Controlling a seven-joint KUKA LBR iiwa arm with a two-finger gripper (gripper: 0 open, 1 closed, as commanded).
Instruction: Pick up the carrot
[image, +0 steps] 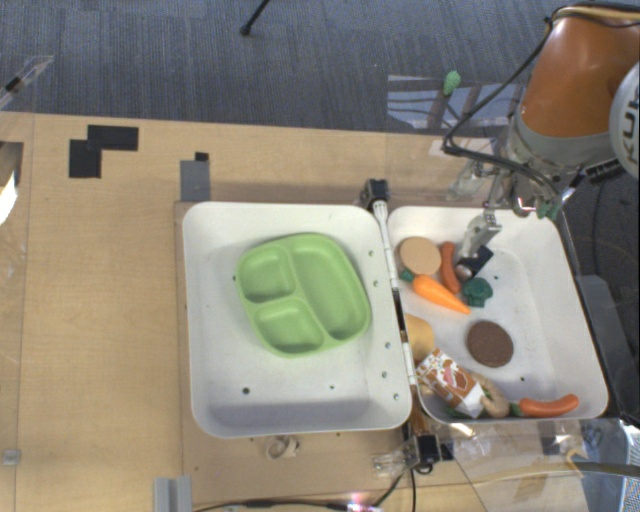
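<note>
The carrot (440, 293), orange and tapered, lies in the right bin (560, 300) near its upper left, pointing down to the right. My gripper (486, 225) hangs over the top of that bin, up and to the right of the carrot and apart from it. Nothing shows between the gripper and the carrot.
Around the carrot lie a tan round disc (421, 256), a red sausage (449, 265) and a dark green piece (478, 292). A brown patty (490, 343), a snack packet (450, 381) and another sausage (548, 406) lie lower down. The left bin (215, 380) holds a green divided plate (302, 293).
</note>
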